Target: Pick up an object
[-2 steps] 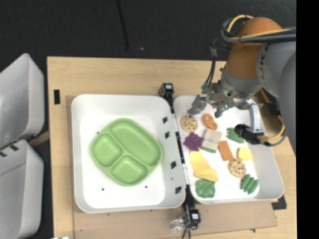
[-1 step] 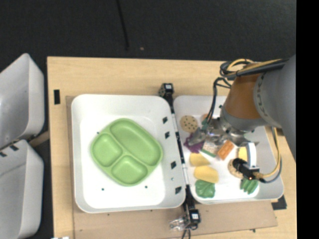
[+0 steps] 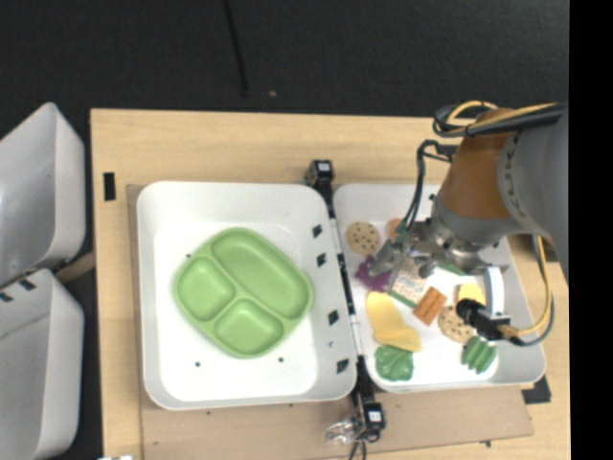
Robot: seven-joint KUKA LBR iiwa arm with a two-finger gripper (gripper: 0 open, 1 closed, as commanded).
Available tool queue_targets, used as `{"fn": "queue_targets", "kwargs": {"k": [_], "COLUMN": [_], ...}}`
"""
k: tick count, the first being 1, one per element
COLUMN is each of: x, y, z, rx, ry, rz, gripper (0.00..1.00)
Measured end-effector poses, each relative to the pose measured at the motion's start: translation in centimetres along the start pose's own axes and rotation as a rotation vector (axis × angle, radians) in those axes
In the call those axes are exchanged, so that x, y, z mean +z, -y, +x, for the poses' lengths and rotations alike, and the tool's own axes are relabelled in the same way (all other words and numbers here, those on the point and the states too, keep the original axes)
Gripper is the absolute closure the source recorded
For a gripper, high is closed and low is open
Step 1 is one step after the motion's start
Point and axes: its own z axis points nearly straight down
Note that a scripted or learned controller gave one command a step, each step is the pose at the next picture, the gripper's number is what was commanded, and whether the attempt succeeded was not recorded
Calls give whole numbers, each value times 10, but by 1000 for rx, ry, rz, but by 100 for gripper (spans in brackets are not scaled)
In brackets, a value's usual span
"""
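Camera view shows our gripper (image 3: 397, 257) low in the right bin (image 3: 522, 372) over a heap of toy food by the bin's left wall; we cannot tell its grip. We judge the orange block (image 3: 430, 304) light, stiff, easy to pinch across its short sides; the yellow piece (image 3: 391, 320) looks flat and slippery.

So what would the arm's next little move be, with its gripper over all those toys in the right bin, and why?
Probably a short, straight descent. The gripper sits low over the right bin, at the purple piece, with a cookie just above it and a yellow piece below. No toy shows between its fingers, so it likely has to go lower onto the purple piece before closing.
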Motion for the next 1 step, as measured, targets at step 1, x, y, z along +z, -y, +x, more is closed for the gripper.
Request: {"fn": "queue_targets", "kwargs": {"k": [1], "x": [24], "y": [47], "z": [11], "rx": [0], "ry": [7], "rz": [-20], "gripper": [0]}}
